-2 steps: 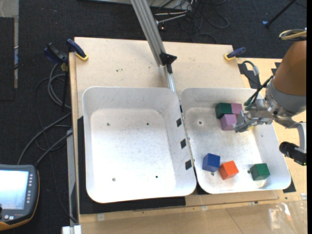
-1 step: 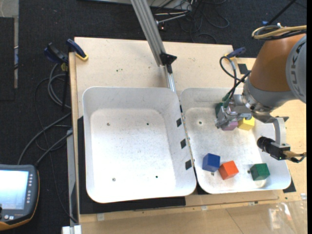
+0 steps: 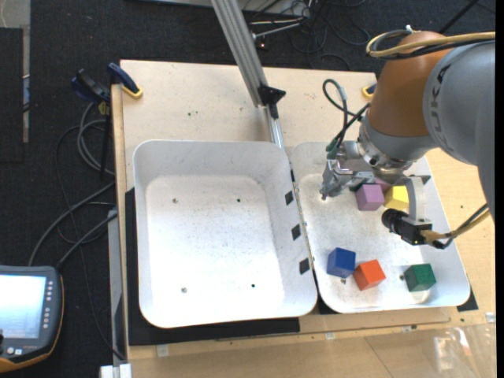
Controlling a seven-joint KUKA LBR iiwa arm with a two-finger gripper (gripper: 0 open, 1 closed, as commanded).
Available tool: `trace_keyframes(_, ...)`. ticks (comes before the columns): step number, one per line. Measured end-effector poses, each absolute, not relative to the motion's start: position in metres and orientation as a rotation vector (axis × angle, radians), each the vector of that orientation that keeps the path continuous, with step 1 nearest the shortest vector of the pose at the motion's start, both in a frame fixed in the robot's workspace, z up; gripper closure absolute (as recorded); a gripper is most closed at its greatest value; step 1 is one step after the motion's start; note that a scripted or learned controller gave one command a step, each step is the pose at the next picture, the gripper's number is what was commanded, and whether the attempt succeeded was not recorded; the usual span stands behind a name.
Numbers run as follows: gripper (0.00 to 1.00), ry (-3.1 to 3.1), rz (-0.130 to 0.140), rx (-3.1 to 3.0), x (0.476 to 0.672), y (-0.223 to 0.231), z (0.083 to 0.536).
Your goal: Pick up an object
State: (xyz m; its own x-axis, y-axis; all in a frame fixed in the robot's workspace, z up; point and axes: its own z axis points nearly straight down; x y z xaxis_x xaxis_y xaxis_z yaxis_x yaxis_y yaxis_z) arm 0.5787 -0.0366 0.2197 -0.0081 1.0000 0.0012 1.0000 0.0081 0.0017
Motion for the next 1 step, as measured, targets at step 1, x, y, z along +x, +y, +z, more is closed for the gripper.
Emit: trace_keyframes(1, 1.0, 2.23, 0.003, 2.212, 0.5967, 0.0124, 0.2129)
